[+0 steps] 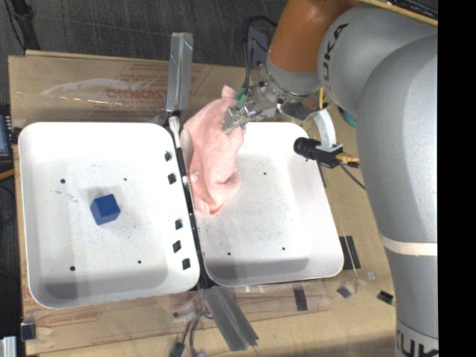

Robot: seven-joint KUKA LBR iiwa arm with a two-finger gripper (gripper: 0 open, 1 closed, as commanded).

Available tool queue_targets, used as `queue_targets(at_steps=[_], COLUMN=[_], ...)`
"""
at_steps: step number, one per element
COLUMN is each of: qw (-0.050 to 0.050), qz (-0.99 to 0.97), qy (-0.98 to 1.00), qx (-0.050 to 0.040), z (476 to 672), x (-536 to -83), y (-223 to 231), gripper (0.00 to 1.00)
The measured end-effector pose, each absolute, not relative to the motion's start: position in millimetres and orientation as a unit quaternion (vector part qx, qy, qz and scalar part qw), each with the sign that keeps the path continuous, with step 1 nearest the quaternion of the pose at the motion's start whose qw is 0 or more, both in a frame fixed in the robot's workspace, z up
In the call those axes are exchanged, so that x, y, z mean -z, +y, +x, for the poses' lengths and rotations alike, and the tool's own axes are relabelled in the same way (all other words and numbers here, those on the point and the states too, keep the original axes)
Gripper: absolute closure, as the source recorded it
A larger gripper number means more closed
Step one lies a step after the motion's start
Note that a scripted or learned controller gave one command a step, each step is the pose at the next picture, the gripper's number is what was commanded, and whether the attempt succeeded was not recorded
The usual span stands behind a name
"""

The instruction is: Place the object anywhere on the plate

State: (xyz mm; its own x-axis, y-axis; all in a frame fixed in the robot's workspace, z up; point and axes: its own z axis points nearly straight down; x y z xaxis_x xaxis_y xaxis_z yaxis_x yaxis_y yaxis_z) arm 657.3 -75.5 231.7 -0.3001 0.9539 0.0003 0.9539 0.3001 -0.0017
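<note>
A pink cloth (212, 158) hangs in a crumpled drape over the back left corner of the right bin (282, 222), next to the divider between the bins. Its upper edge is pinched in my gripper (236, 117), which is shut on it just above the bin's back rim. The cloth's lower end rests on the bin floor near the left wall. A small blue cube (105, 208) lies on the floor of the left bin (44, 147), far from the gripper.
The grey arm with its orange band (301, 28) reaches in from the upper right. A black connector with a cable (316, 152) juts over the right bin's back right rim. Cardboard (89, 88) lies under both bins.
</note>
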Motion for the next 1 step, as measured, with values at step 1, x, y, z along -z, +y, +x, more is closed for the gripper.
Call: queue_targets(at_steps=[1], qw=[0.002], qz=[-0.417], qy=[-0.909], qx=[-0.0014], z=[639.1], x=[-240.8], y=[-24.5], gripper=[1.00])
